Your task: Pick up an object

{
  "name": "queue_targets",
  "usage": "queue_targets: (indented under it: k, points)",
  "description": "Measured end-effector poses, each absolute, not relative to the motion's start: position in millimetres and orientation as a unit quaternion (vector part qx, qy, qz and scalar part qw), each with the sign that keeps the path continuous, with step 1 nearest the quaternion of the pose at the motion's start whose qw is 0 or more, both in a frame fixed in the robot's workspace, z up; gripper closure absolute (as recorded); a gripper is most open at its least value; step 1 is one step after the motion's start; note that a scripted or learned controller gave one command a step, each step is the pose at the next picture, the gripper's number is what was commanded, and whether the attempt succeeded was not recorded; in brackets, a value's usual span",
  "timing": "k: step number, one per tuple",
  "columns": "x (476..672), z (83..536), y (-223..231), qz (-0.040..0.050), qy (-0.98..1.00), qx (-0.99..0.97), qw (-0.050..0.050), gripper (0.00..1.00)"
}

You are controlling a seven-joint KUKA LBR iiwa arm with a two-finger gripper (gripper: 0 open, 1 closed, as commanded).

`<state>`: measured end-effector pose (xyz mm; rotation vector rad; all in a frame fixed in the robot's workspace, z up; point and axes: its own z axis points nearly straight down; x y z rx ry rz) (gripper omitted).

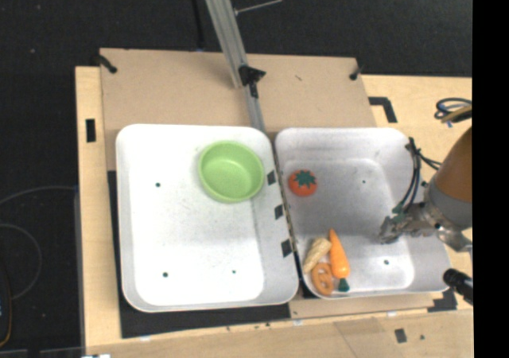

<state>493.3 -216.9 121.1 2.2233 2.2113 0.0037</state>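
We judge this to be the approach, with nothing picked yet. The gripper (395, 229) sits low over the right bin (350, 145), near its right wall, with the arm (455, 177) coming in from the right edge. Its tip is small and dark against the white floor, so we cannot tell how it is set, and we see nothing carried at the tip. The candidates all lie to its left in the same bin. A tomato (302, 182) rests alone by the left wall, well apart from the gripper and up-frame of it. Nearer, in the lower left corner, a carrot (339, 254) lies tilted, touching a pale piece (316, 251) just beside it, and a round orange slice (323, 278) sits below them against the rim. The carrot is the closest thing, left of and a little below the gripper, with bare floor between. In the left bin (151, 269) a green bowl (231, 172) sits upright near the top, well away. The next move, as we read it, calls for a shift left toward the carrot cluster, alignment across the carrot's narrow width, then a descent. The crowding there may spoil a clean grasp; the tomato stands free but is round and may roll.
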Motion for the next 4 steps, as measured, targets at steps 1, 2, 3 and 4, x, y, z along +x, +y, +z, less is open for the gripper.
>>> queue_targets:
  k: [1,2,3,4]
  points:
    - [494.4,186,-218,0.0016,0.708,0.706,0.005,1.00]
    - [496.7,240,-219,0.0016,0.709,0.706,0.005,1.00]
    - [497.2,220,-221,-0.0007,0.707,0.707,0.001,1.00]
    - [518.9,213,-174,0.0003,0.710,0.705,0.000,1.00]
